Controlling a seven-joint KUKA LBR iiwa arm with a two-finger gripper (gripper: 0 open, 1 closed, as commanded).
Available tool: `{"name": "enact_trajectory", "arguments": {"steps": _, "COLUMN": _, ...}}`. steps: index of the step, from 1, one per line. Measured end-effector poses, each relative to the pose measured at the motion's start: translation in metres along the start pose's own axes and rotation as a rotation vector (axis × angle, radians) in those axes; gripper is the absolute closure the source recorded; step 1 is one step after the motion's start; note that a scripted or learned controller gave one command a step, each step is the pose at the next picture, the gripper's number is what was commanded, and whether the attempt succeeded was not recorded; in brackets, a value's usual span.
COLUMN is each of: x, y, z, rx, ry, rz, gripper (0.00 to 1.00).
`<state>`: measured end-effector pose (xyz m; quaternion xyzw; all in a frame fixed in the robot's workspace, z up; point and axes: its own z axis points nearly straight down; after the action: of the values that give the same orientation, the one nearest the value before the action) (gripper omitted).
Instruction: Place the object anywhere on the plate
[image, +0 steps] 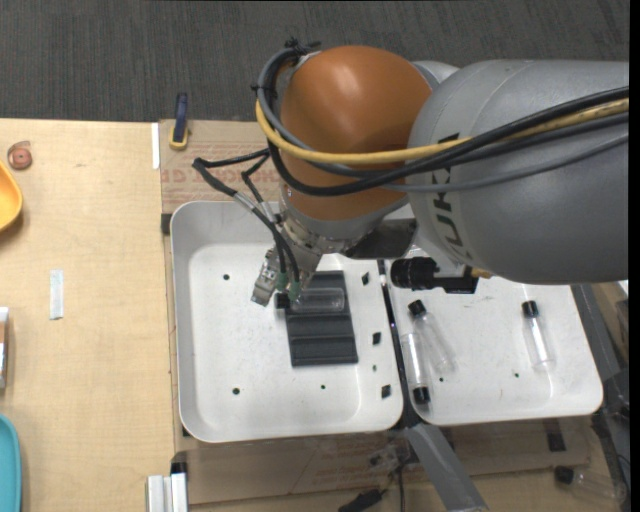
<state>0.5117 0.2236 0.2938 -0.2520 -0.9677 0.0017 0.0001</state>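
Note:
A dark ribbed rectangular plate (323, 342) lies in the middle of the left white bin (205, 330). A clear plastic tube (322, 297) rests across the plate's far end. My gripper (280, 287) hangs under the orange band and points down at the tube's left end, at the plate's far left corner. The wrist hides whether it touches the tube.
The right bin (570, 395) holds two clear tubes with black caps, one (418, 345) near its left wall and one (537, 332) at its right. The arm's grey body covers the far side of both bins. Wooden bench lies to the left, with an orange dish (6, 200) at its edge.

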Motion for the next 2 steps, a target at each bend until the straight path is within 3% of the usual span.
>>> {"name": "enact_trajectory", "arguments": {"steps": 1, "x": 0.0, "y": 0.0, "z": 0.0, "rx": 0.0, "ry": 0.0, "rz": 0.0, "gripper": 0.0}}
{"name": "enact_trajectory", "arguments": {"steps": 2, "x": -0.001, "y": 0.0001, "z": -0.0081, "rx": 0.001, "ry": -0.001, "rz": 0.0, "gripper": 1.0}}
